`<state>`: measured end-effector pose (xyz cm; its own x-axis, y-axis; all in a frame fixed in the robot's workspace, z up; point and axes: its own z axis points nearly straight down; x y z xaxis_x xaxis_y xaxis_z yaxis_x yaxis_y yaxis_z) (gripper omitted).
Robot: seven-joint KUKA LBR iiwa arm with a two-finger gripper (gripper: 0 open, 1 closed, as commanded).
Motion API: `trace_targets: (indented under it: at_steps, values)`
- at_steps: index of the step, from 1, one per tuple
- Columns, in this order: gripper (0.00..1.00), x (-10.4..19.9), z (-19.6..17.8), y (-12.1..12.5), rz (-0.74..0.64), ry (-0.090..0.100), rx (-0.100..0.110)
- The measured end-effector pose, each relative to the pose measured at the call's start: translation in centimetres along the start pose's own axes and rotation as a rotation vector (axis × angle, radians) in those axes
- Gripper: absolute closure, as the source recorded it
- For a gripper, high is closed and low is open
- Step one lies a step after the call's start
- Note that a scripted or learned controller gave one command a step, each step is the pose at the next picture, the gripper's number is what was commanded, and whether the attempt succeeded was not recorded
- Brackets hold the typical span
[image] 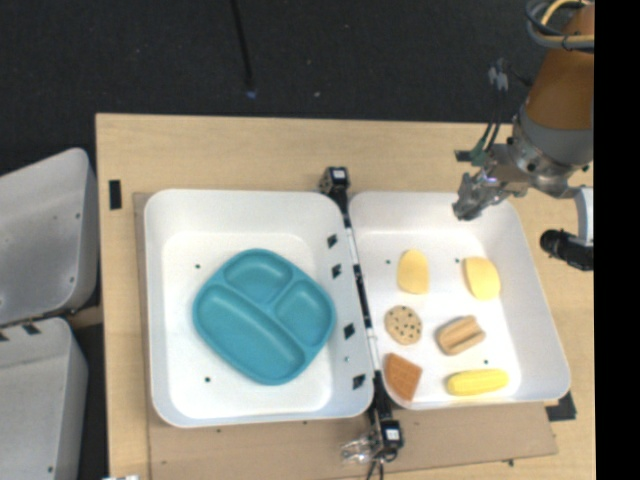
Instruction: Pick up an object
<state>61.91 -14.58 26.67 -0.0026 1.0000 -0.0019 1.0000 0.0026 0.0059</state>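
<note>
Over the far rim of the right-hand shallow white bin the two-finger gripper hung at the end of the grey arm with its orange band, and we could not tell whether its fingers were apart or together, since they showed only as a dark blur from above. Nothing lay between them that we could see.

Inside that bin we counted six small food-shaped pieces. A pale yellow rounded wedge and a second yellow wedge lay nearest the gripper, side by side but apart. Nearer the bin's front edge sat a tan speckled round cookie, a brown bread-like roll, an orange-brown triangular slice and a yellow oblong piece shaped like a corn cob. The neighbouring left white bin held a teal moulded tray with three compartments.

We judged the task to be at its approach step, with no piece chosen yet. The next move, as we saw it, called for travelling inward from the bin's far rim to above one piece, most likely one of the yellow wedges, then descending squarely enough to straddle it without nudging its neighbour.
</note>
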Motion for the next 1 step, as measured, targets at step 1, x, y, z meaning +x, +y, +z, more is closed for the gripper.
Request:
trace_targets:
  at_steps: [1]
  values:
    - [1.0,5.14,1.43,-1.71,-0.002,0.002,0.007]
